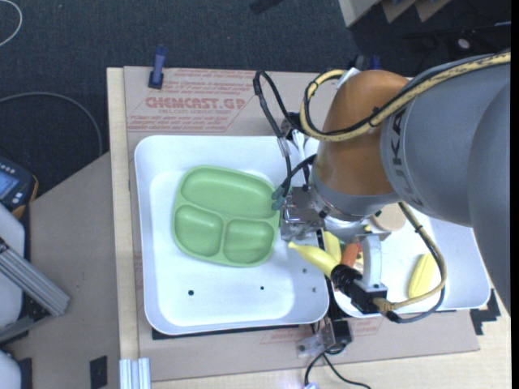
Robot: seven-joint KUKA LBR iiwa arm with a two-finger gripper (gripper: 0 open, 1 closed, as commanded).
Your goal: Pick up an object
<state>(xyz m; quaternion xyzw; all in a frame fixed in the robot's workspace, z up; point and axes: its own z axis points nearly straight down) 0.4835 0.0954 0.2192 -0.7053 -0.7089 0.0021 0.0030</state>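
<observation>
My gripper (306,235) hangs below the orange wrist band, over the wall between the two bins. A yellow banana-shaped object (313,255) pokes out from right under it, pointing left into the left bin (162,298). A small orange object (350,254) lies just to the right of the yellow one. The arm's body hides the space between gripper and objects. A green divided plate (223,215) lies in the left bin, its right edge close to the gripper.
Another yellow object (420,275) lies in the right bin (462,298), and a beige round piece (391,218) peeks out beside the arm. Black cables loop around the wrist. The bulky grey arm covers much of the right bin.
</observation>
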